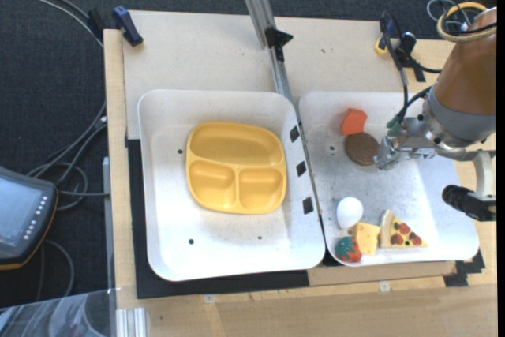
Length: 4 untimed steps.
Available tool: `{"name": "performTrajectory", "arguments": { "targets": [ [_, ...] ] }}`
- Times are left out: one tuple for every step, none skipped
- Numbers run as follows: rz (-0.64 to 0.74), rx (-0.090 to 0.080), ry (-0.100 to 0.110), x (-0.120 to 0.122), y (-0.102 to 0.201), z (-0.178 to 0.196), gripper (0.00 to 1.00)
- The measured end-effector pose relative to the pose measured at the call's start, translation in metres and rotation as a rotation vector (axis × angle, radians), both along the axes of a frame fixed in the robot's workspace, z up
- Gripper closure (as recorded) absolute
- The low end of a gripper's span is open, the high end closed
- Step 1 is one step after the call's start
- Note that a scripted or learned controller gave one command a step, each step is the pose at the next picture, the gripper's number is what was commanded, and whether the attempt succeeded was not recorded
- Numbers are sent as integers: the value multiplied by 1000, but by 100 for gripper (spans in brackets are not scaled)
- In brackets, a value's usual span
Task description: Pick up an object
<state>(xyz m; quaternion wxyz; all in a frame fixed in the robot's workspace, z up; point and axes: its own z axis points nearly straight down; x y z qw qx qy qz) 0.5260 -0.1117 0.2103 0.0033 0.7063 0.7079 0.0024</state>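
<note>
Nearest the camera, along the lower rim of the right-hand shallow white bin (442, 193), lies a row of toy foods: one green-and-red rounded piece (346, 249), one yellow cheese-like wedge (366, 237), and one flat triangular pizza slice with red dots (399, 233). The slice's long axis runs roughly left to right across the view, its pale crust edge toward the left and its narrow tip toward the right. Just above this row sits one white egg-shaped piece (349, 211).

By size: two white bins stand side by side on the pale bench (205, 51). The left-hand shallow white bin (158, 193) holds one yellow plastic divided plate (235, 166), with one wide compartment at the top and two smaller ones below; its long axis runs left to right. The grey arm with an orange band (467, 83) enters from the right over the right bin.

In the upper part of the right bin lie one brown round disc-shaped object (361, 148) and, just above it and touching or nearly so, one orange blocky piece (354, 121). The disc is dull brown, flat and circular, so no pointing direction can be read from it.

The two-finger gripper (388, 155) hangs at the disc's right edge, close against it. Whether its tips are spread or pressed together cannot be told, nor whether they touch the disc.
</note>
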Motion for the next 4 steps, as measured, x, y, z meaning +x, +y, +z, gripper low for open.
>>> {"name": "performTrajectory", "arguments": {
  "targets": [
    [0, 1, 3, 1, 0, 22, 100],
    [5, 5, 10, -9, 55, 27, 100],
    [6, 4, 6, -8, 111, 37, 100],
    [6, 4, 8, -10, 176, 34, 100]
  ]
}}
